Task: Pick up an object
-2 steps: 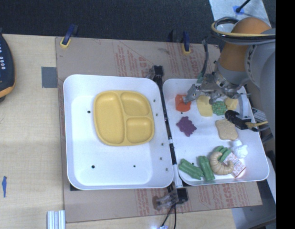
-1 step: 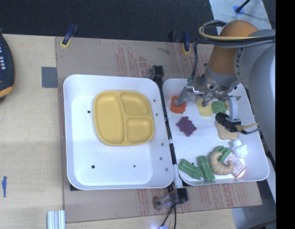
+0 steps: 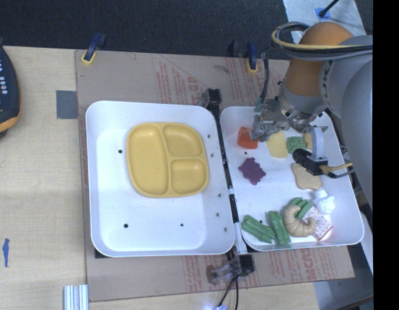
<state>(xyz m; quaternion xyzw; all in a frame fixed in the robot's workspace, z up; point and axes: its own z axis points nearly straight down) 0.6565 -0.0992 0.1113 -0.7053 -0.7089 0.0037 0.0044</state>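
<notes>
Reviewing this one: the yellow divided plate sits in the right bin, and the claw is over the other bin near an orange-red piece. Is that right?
Not quite. The camera view shows the yellow divided plate in the left bin, not the right one. The rest holds: the claw is over the other bin, near the orange-red piece.

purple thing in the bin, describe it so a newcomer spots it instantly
Look in the right white bin, on its left half. The purple piece lies there alone, below the red piece. It is the only purple item, dark and lumpy-edged.
</notes>
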